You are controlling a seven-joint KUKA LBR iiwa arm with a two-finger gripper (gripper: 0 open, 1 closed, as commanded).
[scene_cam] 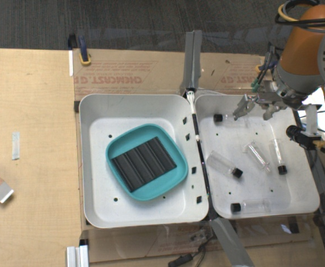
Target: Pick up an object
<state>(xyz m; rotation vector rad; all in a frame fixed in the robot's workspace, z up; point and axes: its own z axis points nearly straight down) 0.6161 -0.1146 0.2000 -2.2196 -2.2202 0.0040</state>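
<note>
While the cardboard reads mirrored "CHEMCAST GP", the gripper hangs spread and unladen over the right bin.

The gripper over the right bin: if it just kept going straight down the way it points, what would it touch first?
Probably the bare white floor of the right bin near its back edge. The gripper hangs there, and a small black cap lies just off to one side; depth is hard to judge.

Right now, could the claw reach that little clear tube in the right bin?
Probably yes. The claw hangs over the right bin, and the clear tube lies uncovered, apart from its neighbours.
</note>
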